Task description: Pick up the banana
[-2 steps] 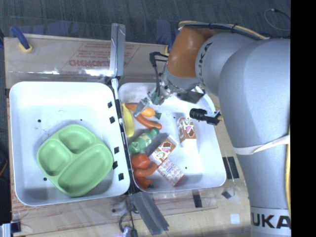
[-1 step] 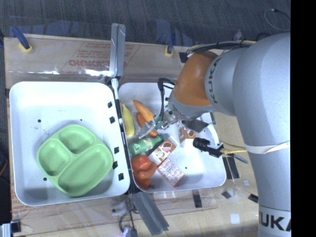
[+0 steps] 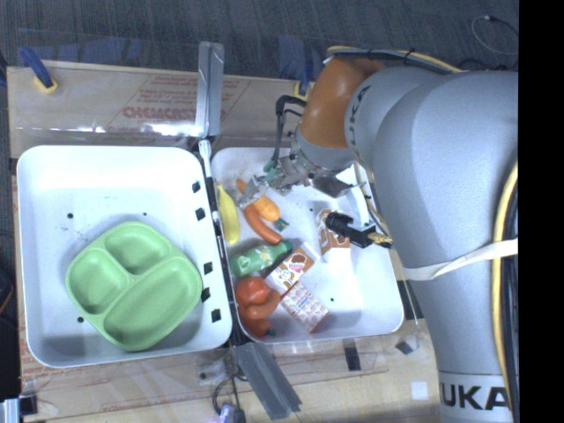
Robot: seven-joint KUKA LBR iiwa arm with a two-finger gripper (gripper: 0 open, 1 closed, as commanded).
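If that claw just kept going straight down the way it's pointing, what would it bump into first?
Probably the carrot, which lies just beneath the gripper; the banana sits further left by the bin wall. Depth is hard to judge.

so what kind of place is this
Probably a robot lab's test bench: a grey arm over two white bins, toy food such as a banana, and a green divided plate.

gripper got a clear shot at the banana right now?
Probably yes. The banana lies uncovered along the right bin's left wall; the gripper sits just up-right of it. The wall and the carrot alongside leave tight finger room.
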